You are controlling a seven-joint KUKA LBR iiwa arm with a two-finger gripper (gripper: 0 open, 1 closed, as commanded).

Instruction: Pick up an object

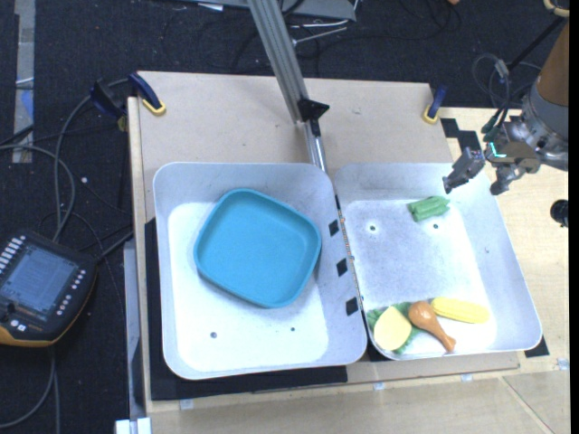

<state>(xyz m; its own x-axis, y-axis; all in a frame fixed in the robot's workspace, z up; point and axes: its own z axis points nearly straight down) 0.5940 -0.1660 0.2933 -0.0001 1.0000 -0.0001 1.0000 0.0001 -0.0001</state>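
My gripper [479, 179] hangs over the right bin's [488, 242] far right corner, fingers spread open with nothing between them. A small green object [428, 208] lies in that bin just left of and below the fingers. Along the bin's near edge lie a yellow-green slice [392, 328], an orange-brown piece with a stem [431, 322] and a yellow oblong piece [462, 311].
The left bin [181, 333] holds a blue square plate [259, 247]. A slanted metal pole [282, 48] rises from the back of the bench between the bins. Blue and yellow clamps [145, 93] grip the bench's far corners. A handheld pendant [41, 287] lies on the floor at left.
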